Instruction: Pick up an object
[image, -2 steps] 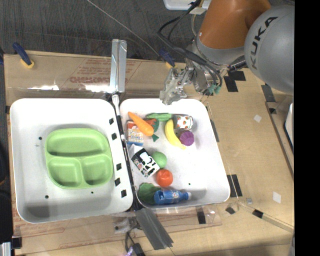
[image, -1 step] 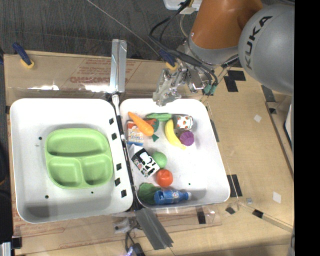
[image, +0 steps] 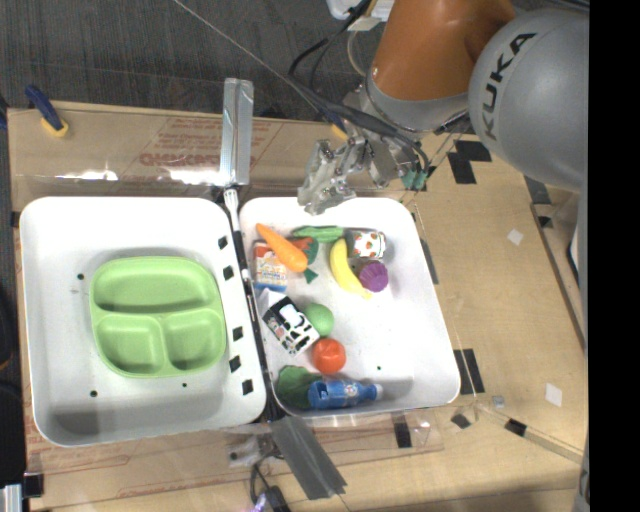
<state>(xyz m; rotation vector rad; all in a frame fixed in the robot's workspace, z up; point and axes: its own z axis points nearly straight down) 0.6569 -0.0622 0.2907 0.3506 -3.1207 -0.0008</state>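
Even, fairly bright overhead light covers the frame, with no hard shadows. The white bins (image: 400, 340) read slightly washed out, and a soft grey shadow pools in the lower left corner of the left bin (image: 60, 420). The clear tape (image: 150, 170) at upper left shows faint glare. Focus is moderately soft throughout; the gripper (image: 325, 185) at upper centre looks smeared, and small labels are unreadable.

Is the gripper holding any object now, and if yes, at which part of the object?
Nothing is held. The gripper hangs over the right bin's far rim, with nothing between its fingers; the carrot and banana lie in the bin.
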